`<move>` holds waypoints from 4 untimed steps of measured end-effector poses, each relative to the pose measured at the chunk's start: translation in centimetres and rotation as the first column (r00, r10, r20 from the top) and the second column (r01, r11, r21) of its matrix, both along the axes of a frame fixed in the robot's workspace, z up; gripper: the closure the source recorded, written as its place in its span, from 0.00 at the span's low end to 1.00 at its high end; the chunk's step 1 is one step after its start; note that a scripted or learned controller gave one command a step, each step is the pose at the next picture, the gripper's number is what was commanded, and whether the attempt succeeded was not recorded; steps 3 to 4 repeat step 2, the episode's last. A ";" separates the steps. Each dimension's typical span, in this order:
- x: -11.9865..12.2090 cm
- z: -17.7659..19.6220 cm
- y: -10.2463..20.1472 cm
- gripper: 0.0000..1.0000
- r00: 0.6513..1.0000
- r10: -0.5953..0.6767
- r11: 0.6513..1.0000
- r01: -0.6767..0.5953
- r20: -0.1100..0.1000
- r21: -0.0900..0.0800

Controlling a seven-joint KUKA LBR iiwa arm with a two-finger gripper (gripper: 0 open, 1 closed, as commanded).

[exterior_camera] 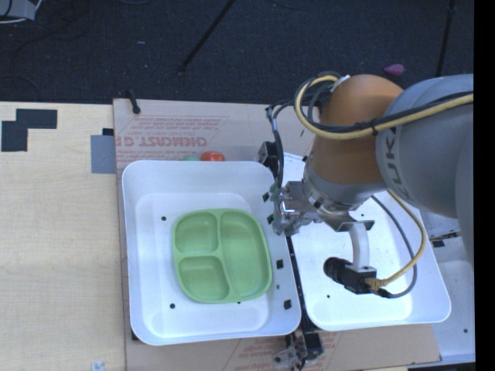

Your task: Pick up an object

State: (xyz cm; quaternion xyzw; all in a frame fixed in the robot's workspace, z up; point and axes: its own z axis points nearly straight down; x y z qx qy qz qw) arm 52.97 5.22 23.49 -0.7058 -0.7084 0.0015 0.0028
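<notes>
We see a pale wooden bench point(54, 246) under dark carpet, bearing two white bins, and in the left bin point(143, 199) lies a green divided tray point(222, 255), its long axis running roughly from 11 to 5 o'clock. The gripper point(285, 211) hangs over the seam between the bins, so the tray lies at about 8 o'clock from it, close by. Whether it is parted or closed we cannot tell, and we see nothing in its grasp

One fixed camera above the bench point(62, 230), angled down on both white bins point(147, 207), arm point(402, 145) entering from right
</notes>
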 end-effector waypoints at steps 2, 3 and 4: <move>-2.5 0.4 4.8 0.00 1.000 -0.002 1.000 0.002 0.000 -0.002; -2.5 0.4 4.8 0.00 1.000 -0.002 1.000 0.002 0.000 -0.002; -2.5 0.4 4.8 0.00 1.000 -0.002 1.000 0.002 0.000 -0.002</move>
